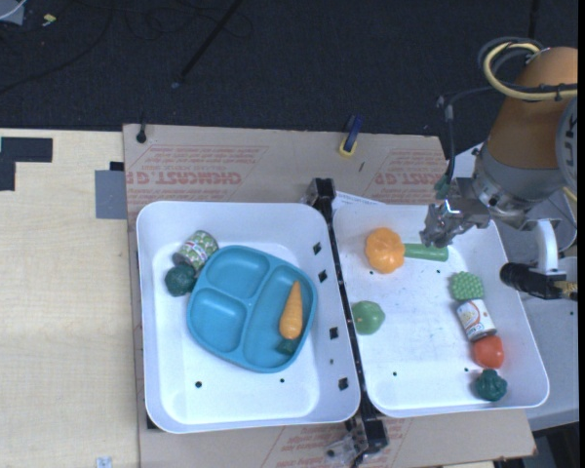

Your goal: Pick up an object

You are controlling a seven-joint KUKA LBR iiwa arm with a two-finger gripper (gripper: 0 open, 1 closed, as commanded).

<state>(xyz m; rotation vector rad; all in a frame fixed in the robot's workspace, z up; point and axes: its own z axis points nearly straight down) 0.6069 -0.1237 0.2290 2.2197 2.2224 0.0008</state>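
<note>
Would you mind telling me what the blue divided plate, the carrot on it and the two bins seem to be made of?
The blue divided plate looks like moulded plastic: uniform colour, soft sheen, rounded compartment ridges. The carrot seems to be plastic toy food, smooth and evenly orange, though rubber is possible. The left bin and right bin look like thin, glossy white plastic with rounded rims; the exact material cannot be told.

A single fixed camera looks down at a slant from above the bench, from a moderate distance, taking in both white bins side by side: the left bin (161,359) and the right bin (419,398). Dark floor lies along the top, and the arm (526,135) enters from the right.
</note>
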